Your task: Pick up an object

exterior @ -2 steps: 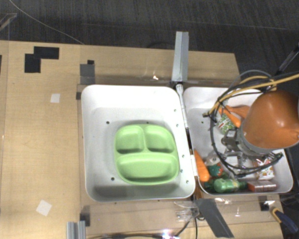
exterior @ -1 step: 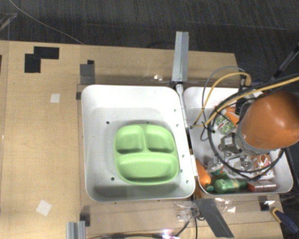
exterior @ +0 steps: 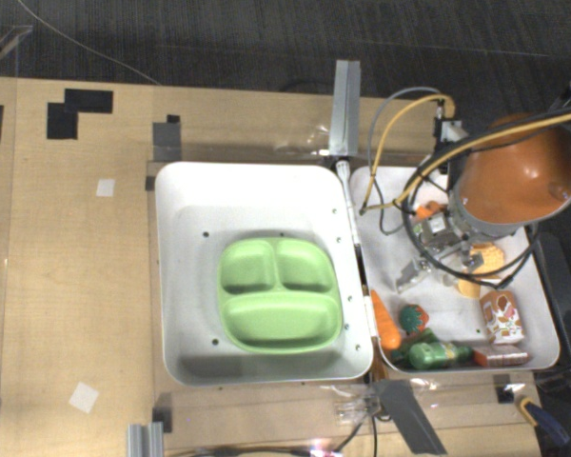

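Observation:
My gripper (exterior: 436,253) hangs low over the middle of the right bin (exterior: 385,188), below the arm's orange band (exterior: 516,174), with cables looping around it. Just right of it lies a yellow object (exterior: 487,255), partly hidden by the cables. Along the bin's front lie an orange carrot (exterior: 385,320), a small red and green piece (exterior: 415,317), a green bottle (exterior: 438,354), a red and white carton (exterior: 502,316) and a thin red bar (exterior: 502,357). All of these rest on the bin floor, apart from the gripper.
The left bin (exterior: 186,208) holds a green divided plate (exterior: 278,293) lying flat at its centre. A metal post (exterior: 346,103) stands at the back between the two bins. A wooden bench top (exterior: 67,284) stretches to the left.

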`<state>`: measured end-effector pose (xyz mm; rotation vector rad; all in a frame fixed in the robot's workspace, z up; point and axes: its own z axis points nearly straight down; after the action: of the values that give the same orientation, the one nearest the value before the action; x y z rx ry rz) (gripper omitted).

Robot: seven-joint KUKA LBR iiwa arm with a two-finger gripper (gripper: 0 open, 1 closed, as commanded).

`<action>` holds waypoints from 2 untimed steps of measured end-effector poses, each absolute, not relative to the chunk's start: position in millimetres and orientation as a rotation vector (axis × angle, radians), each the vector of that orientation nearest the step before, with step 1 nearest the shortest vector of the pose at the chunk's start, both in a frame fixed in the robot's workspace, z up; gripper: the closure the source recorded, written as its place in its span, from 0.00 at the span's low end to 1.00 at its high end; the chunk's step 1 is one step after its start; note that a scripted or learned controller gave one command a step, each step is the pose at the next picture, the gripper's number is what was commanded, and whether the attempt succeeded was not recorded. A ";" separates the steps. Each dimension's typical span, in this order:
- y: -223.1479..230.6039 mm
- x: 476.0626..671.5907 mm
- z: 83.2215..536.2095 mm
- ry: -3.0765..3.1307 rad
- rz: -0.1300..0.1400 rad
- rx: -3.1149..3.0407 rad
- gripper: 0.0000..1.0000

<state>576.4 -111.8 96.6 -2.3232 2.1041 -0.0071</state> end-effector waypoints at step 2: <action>-83.7 526.6 104.9 1.959 -0.032 -2.425 1.00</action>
<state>526.6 -83.7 104.9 -2.4251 1.9595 -0.0323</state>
